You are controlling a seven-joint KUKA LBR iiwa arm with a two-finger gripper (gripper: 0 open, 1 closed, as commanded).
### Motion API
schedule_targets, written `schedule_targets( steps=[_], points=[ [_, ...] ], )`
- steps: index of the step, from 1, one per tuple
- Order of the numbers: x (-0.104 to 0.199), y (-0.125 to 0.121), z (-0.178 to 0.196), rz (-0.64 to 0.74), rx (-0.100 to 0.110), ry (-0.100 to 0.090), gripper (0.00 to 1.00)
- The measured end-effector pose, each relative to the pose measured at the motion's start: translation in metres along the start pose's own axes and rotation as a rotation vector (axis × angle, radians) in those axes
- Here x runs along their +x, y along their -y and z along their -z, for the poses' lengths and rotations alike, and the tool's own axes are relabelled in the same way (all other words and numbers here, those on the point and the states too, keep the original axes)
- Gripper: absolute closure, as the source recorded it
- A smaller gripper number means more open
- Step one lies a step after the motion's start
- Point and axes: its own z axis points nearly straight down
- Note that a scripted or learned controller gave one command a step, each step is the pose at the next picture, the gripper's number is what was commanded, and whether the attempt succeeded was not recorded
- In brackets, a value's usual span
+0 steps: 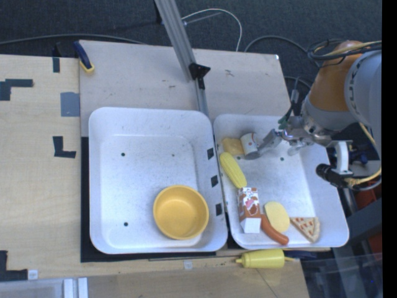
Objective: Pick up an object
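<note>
Gripper [255, 151] among corn [233, 170], carton [249, 208], sausage [273, 230]

wooden bench [37, 185], two white bins [99, 166], yellow bottle [263, 259] at front edge

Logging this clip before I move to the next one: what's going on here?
A grey robot arm with an orange band reaches in from the right, its gripper low over the far end of the right bin, next to a small white object and a yellow piece. Nothing is visibly held. The same bin holds a corn cob, a carton, a sausage and a pizza slice. A yellow bowl sits in the left bin.
</note>
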Motion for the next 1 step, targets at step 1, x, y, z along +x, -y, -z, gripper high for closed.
schedule_targets(
  steps=[1],
  points=[
    [0.0042, -0.0033, -0.0488, 0.005, -0.011, -0.003, 0.00]
  ],
)
